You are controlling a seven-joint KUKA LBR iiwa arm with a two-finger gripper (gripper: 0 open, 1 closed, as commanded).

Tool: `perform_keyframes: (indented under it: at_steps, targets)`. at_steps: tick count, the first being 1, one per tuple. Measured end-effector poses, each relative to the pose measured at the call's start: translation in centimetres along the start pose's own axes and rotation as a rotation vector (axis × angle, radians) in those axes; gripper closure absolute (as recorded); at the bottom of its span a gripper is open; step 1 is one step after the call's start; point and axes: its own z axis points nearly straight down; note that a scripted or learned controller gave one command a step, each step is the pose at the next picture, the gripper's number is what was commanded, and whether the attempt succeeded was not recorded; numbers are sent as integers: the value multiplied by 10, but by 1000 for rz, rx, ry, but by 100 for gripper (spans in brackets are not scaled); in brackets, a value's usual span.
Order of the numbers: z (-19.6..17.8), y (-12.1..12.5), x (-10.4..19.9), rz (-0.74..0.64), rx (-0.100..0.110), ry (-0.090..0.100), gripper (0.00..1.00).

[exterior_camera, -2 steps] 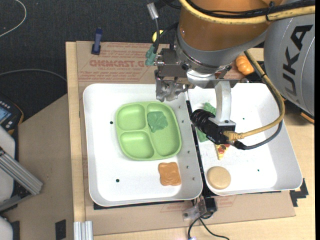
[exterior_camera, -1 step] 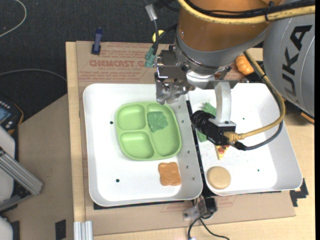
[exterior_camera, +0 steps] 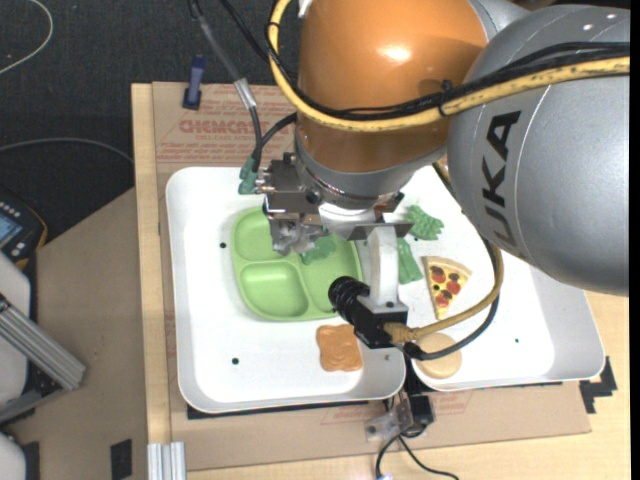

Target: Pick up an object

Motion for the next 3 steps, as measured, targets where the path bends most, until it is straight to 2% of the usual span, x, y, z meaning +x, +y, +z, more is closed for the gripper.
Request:
perform_keyframes:
  at_steps: [1, 2, 3]
  targets:
    - [231, 3, 3, 6, 9, -5, 100]
    - [224, 78, -10, 8, -13, 1, 100]
    - [181, 159, -76, 12, -19, 0, 100]
